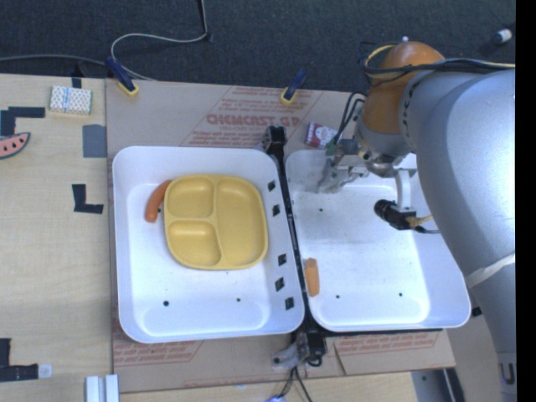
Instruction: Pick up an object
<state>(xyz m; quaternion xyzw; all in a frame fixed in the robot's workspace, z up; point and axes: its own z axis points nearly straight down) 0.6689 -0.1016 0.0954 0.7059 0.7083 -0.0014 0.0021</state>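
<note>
1. Two white bins are seen side by side on the bench: the left bin (134,308) and the right bin (435,300).
2. A yellow divided plate (216,221) is placed in the left bin, with an orange sausage-shaped piece (154,201) touching its left edge.
3. A small orange piece (311,276) is found in the right bin, against its left wall.
4. The gripper (335,174) is positioned over the right bin's far end, well apart from the small orange piece.
5. Nothing is seen held; whether the claw is wide or narrow cannot be told.

I see a pale wooden worktop (50,249) carrying a printed brown cardboard sheet (226,120); two shallow white plastic bins (138,308) sit side by side on it.
</note>
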